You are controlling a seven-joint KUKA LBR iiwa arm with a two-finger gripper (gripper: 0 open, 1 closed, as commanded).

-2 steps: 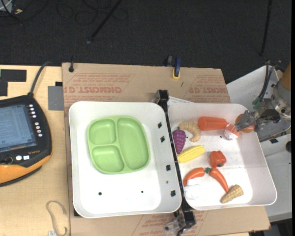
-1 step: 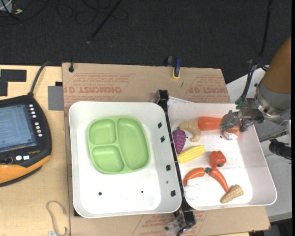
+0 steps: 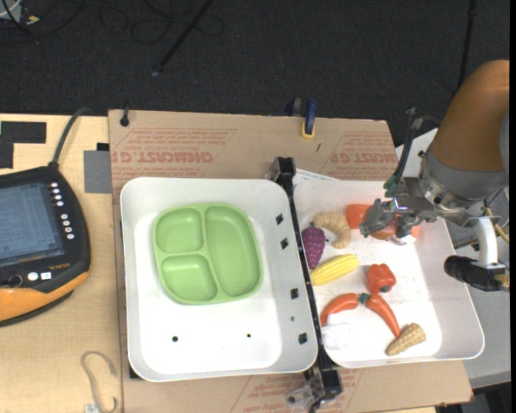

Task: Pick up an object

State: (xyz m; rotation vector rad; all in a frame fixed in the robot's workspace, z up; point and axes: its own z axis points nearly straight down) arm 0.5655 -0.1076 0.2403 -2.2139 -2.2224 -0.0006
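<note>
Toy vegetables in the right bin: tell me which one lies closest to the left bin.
The purple one, hard against the divider beside the left bin. The yellow corn sits just right of it; the red peppers lie further right.

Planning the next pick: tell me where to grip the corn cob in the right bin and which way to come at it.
Grip the corn cob across its thick middle, coming straight down from above. It lies flat on the right bin, slanting up to the right, so the fingers should close across its short width. The purple toy sits close to its left end, so the middle probably gives more room.
</note>
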